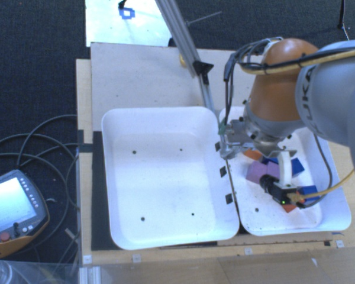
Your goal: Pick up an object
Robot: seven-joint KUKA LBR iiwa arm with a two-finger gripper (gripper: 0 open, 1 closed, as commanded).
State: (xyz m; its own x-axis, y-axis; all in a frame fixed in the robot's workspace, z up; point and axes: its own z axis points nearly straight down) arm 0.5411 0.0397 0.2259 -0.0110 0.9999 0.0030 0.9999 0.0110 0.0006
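The left bin (165, 176) carries nothing I can take; its floor shows dark dots and bare white.

The right bin (337, 215) holds my candidates. They cluster in its middle, partly under my wrist. A flat purple piece (259, 171) lies at the 9 o'clock side of the cluster. An orange piece (252, 155) sits at its 12 o'clock, touching or just beside it; I cannot tell which. Blue pieces (297, 165) lie toward 3 o'clock, and another blue item (307, 190) rests near the 5 o'clock end with a small orange-red scrap (291, 207) beside it.

My gripper (284, 173) hangs over this cluster, a pale finger (284, 169) pointing down between the purple and blue pieces. I cannot tell whether my fingers are spread or pressed together, and nothing is visibly pinched between them.

Handling judgement: the items look small, light and rigid, probably plastic or foam, so low force should suffice. Smooth faces may slip. The purple piece appears flat; I judge it best taken across its short edges, not from the top face. Neighbours crowd close, so a finger may land on two items at once.
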